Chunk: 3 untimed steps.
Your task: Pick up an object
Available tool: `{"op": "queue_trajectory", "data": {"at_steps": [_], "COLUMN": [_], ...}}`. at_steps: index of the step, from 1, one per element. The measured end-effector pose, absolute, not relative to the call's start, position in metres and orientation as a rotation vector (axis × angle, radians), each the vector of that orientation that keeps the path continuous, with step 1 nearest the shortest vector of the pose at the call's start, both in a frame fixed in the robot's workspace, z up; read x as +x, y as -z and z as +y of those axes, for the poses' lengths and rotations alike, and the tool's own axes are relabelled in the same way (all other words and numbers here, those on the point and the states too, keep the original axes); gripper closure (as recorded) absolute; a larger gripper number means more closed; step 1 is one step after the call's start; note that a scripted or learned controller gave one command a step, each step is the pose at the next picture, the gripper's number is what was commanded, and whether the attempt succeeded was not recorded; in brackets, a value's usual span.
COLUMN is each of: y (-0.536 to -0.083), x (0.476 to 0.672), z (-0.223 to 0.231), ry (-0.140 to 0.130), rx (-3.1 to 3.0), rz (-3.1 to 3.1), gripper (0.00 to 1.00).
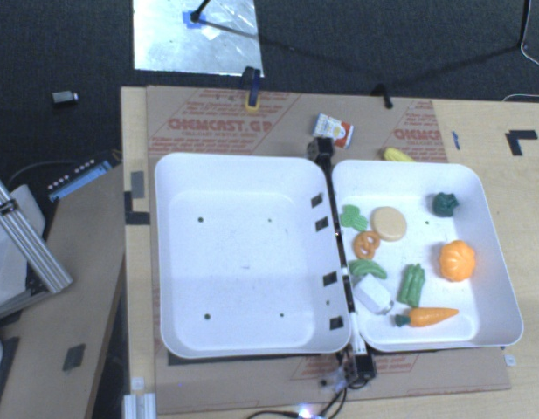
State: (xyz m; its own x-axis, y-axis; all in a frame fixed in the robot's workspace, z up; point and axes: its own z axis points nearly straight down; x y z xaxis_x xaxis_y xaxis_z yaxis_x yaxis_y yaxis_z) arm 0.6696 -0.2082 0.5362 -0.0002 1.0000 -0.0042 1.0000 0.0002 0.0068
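The right bin [496, 260] holds several toy foods. An orange pumpkin [457, 260] lies near its right side, with a dark green broccoli [444, 203] above it. A carrot [426, 317] rests by the front wall. A beige round cookie [390, 223] and a pretzel [367, 245] sit left of centre. Green beans [412, 285], a green leaf [354, 218], a green pod [368, 270] and a white block [372, 296] lie close to the left wall.
The left bin [243, 251] stands beside the right one. A yellow banana-like toy [397, 155] and a small white and orange carton [333, 129] lie on the cardboard behind the bins. An aluminium frame [24, 243] stands at the left.
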Motion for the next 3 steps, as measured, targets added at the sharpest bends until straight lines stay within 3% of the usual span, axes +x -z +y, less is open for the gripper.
{"op": "queue_trajectory", "data": {"at_steps": [1,2,3], "y": [-0.535,-0.535,-0.536], "x": [0.636,0.669,0.638], "z": [-0.16,-0.208,-0.163], "ry": [-0.002,-0.003,-0.004], "rx": [2.214,2.216,2.212], "rz": [2.229,2.217,2.228], "gripper": [1.0,1.0,1.0]}}
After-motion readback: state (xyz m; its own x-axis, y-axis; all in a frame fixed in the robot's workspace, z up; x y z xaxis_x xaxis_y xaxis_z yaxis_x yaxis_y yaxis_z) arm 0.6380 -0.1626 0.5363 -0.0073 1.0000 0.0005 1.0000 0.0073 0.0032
